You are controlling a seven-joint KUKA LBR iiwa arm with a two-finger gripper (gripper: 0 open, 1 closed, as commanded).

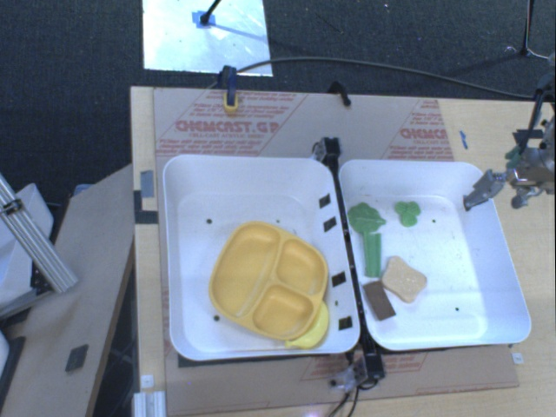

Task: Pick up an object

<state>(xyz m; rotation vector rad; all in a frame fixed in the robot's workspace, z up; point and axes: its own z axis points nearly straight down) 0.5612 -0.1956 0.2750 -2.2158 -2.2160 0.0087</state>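
camera view | gripper (486, 189) hangs over right bin (486, 337) far rim, finger state cannot be told | toast slice (404, 279) near bin centre, beside brown block (379, 300) | likely light, stiff; pinch across its edges

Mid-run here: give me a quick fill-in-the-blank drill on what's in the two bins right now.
1. The yellow divided tray lies in the ____ bin.
2. The tray has ____ compartments.
3. The slice of toast lies in the right bin, partly on top of a ____ flat piece.
4. The gripper hangs over the right bin's ____ edge.

Missing words: left; three; brown; right
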